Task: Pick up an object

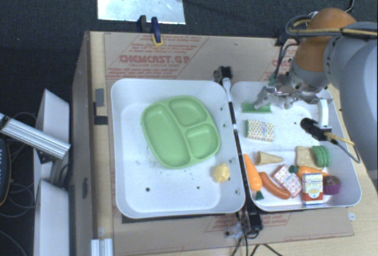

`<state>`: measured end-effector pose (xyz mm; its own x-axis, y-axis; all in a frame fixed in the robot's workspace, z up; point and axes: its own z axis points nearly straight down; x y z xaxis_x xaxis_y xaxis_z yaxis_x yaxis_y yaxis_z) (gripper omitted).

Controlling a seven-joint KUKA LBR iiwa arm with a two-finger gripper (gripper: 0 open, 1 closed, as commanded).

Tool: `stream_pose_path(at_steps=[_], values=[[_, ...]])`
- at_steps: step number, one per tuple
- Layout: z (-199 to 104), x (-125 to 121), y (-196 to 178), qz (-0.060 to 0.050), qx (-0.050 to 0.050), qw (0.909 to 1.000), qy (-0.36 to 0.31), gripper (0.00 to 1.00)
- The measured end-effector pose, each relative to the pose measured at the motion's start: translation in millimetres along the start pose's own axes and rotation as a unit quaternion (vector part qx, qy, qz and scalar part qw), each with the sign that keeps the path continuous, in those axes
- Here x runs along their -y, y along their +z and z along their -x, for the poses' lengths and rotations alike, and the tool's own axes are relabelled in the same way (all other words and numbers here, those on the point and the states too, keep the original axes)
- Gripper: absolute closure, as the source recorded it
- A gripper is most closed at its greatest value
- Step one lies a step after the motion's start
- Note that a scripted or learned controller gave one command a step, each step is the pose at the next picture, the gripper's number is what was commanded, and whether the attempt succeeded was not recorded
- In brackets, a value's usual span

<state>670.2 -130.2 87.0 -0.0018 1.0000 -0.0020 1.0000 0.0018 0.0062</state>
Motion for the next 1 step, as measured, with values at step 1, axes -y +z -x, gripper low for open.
stream_pose_path(at_steps=[1], values=[[-1.7, -0.1, 0.0, 0.0, 0.0, 1.0, -0.001, 0.0]])
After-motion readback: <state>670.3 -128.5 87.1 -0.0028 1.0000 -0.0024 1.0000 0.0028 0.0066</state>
